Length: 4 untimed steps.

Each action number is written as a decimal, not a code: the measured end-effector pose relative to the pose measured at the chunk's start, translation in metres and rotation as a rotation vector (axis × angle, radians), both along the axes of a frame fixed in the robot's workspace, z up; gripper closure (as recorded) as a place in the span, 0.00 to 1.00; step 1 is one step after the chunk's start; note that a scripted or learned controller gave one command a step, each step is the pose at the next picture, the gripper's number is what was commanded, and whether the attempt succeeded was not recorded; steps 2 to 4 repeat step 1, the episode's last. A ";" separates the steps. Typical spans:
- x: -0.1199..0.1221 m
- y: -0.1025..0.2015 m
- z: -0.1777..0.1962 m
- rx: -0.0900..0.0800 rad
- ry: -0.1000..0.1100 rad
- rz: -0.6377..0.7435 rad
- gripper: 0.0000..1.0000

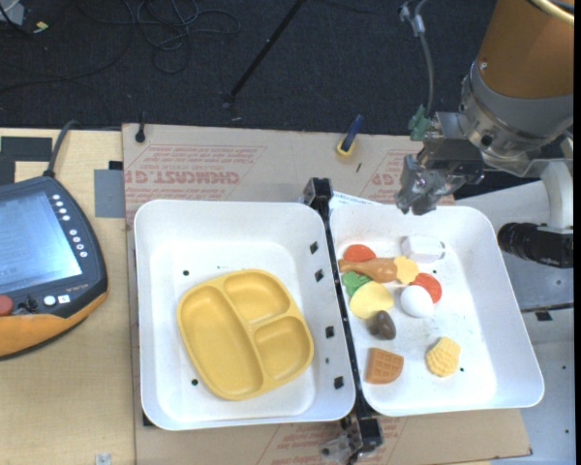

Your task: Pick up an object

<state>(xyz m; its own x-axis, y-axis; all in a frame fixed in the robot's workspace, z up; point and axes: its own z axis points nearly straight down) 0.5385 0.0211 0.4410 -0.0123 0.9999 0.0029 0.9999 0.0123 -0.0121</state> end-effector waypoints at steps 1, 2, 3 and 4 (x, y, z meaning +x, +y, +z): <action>-0.065 0.028 0.042 -0.001 -0.011 -0.007 1.00; -0.065 0.028 0.042 -0.001 -0.011 -0.007 1.00; -0.065 0.028 0.042 -0.001 -0.011 -0.007 1.00; -0.065 0.028 0.042 -0.001 -0.011 -0.007 1.00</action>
